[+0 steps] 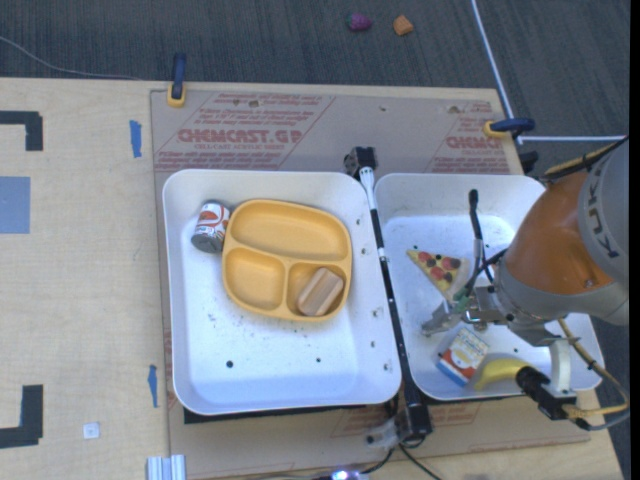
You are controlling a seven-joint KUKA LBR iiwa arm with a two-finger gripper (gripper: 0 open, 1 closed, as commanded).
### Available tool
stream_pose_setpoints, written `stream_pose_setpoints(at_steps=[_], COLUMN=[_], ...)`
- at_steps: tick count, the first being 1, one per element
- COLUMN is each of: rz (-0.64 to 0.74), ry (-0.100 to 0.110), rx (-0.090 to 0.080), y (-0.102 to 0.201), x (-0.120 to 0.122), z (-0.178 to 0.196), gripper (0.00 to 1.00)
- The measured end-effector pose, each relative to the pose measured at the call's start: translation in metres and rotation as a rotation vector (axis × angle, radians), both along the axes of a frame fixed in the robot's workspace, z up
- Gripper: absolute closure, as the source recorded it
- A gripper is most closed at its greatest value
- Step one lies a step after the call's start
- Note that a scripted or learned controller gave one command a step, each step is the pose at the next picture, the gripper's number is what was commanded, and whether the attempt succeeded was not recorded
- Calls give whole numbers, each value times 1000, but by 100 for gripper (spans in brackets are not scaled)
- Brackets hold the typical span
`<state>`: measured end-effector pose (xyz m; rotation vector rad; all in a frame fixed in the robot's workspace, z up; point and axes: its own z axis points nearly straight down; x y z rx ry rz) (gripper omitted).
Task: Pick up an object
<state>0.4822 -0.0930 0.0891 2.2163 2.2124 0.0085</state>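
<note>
- Camera view: two white bins sit side by side on a cardboard sheet (300,118) laid over the bench; the left bin (200,358) and the right bin (400,208) are touching along their inner rims.
- In the left bin lies a yellow divided tray (270,233) with three compartments. A tan block (320,291) rests in its lower right compartment.
- A small can (209,226) lies on its side just beside the tray's upper left edge, on the bin floor.
- In the right bin, a pizza slice toy (439,267) lies near the middle, its tip pointing down and right.
- A small carton (461,355) sits at the lower part of that bin, with a banana (505,372) touching its lower right side.
- The arm reaches in from the right, its orange band over the right bin. The gripper (447,318) hangs between the pizza slice and the carton.
- The fingers (437,324) are small and dark here; I cannot tell whether they are apart or together, and nothing is seen between them.
</note>
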Motion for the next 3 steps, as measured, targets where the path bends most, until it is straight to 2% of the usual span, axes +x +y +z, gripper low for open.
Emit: stream_pose_setpoints(at_steps=[1, 2, 3], rz=[4, 1, 3], ry=[1, 0, 0], rx=[5, -1, 2], y=[-5, -1, -2], x=[0, 0, 0], z=[1, 0, 0], gripper=[0, 0, 0])
